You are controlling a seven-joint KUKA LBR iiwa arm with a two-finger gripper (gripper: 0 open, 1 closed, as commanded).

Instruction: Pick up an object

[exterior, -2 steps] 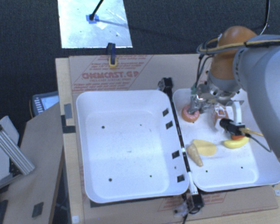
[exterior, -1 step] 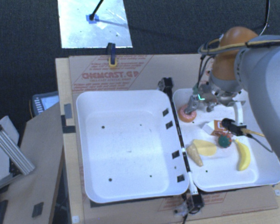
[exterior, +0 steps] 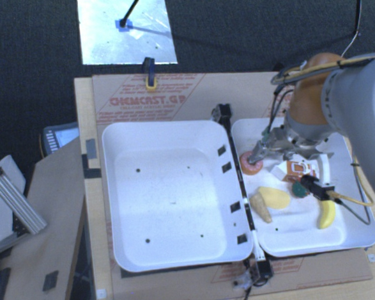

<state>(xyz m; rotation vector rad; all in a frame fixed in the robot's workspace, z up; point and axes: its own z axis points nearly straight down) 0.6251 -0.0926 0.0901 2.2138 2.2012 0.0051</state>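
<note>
approach step, by my read: nothing lifted yet. i see the grey arm with the orange band point(exterior: 318, 98) leaning in over the right shallow white bin point(exterior: 353, 234), its two-finger gripper point(exterior: 265, 148) low near that bin's left wall, toward the far left corner. whether the gripper is wide or narrow i cannot tell; the wrist hardware blocks my look at the tips.

candidates, all in the right bin:
- pink-red round ring-like piece point(exterior: 251, 163), at the left wall, just beside and below the gripper. nearest target.
- white and orange small box-like item point(exterior: 298, 168), mid-bin, under the wrist.
- dark green small lump point(exterior: 298, 188), just beside the box, toward the near edge.
- pale yellow rounded piece point(exterior: 275, 198) and tan cone-shaped piece point(exterior: 260, 207), touching, near the left wall.
- yellow toy banana point(exterior: 326, 214), toward the near right corner.

left shallow white bin point(exterior: 114, 202) carries no objects i can make out.

next move, my judgement: settle straight down on the ring piece, close, lift. risk: the wall crowds one finger.
</note>
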